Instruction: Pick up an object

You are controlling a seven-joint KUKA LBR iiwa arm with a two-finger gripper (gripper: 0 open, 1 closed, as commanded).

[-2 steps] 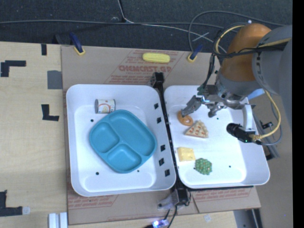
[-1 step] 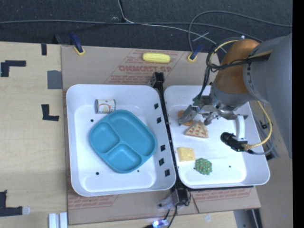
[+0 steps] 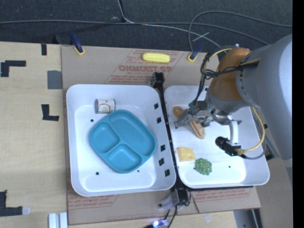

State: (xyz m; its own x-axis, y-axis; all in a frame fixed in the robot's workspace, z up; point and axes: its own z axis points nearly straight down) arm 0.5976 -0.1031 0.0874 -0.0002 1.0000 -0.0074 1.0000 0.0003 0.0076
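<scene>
Gripper (image 3: 190, 119) low in right white bin (image 3: 256, 175), grip state indiscernible. Tan oblong bread-like piece (image 3: 198, 129) just beside it; yellow square block (image 3: 185, 154) and green knobbly ball (image 3: 203, 166) nearer camera.

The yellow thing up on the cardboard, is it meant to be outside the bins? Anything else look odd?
The yellow corn-like piece lies on the cardboard sheet behind both bins, apart from everything else, so it looks stray. In the left bin a small can lies on its side beside the blue divided tray. Nothing looks spilled or broken.
</scene>
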